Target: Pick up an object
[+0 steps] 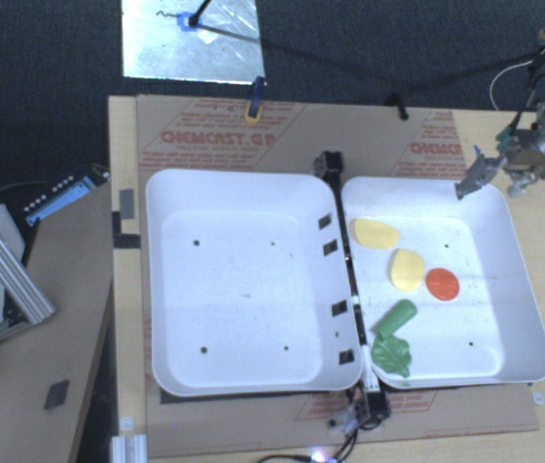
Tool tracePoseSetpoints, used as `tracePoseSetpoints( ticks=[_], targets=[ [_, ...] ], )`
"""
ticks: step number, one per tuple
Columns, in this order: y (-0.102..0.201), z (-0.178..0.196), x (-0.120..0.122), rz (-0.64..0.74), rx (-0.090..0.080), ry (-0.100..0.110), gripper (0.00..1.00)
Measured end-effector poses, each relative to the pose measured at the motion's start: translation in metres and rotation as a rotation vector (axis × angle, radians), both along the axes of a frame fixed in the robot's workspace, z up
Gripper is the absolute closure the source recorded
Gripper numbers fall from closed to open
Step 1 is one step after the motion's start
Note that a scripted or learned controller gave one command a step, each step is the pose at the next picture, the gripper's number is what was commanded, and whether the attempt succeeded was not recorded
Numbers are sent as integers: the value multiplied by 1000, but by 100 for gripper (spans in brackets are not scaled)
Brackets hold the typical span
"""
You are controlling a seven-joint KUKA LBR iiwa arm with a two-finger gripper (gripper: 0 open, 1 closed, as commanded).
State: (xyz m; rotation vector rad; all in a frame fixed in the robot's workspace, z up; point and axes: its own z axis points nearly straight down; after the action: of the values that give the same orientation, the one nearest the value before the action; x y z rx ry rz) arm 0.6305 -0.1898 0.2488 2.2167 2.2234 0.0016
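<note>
The pincer (489,172) hangs over the far right corner of the right bin (518,258), fingers spread, gripping nothing. In that bin: two yellow pieces (375,233) (407,269), an orange-red round one (443,285) just beside the nearer yellow, and a green piece (393,339) at the near left. The left bin (243,186) sits alongside.

2 white bins (243,191), 2 yellow pieces (375,232), orange-red disc (443,285), green vegetable toy (393,339)
</note>
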Motion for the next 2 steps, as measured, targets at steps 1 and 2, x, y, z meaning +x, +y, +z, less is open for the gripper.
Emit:
tracePoseSetpoints(
  ticks=[1, 2],
  targets=[
    [103, -156, 37, 10, 7, 11, 0],
    [55, -165, -81, -9, 0, 8, 0]
  ],
)
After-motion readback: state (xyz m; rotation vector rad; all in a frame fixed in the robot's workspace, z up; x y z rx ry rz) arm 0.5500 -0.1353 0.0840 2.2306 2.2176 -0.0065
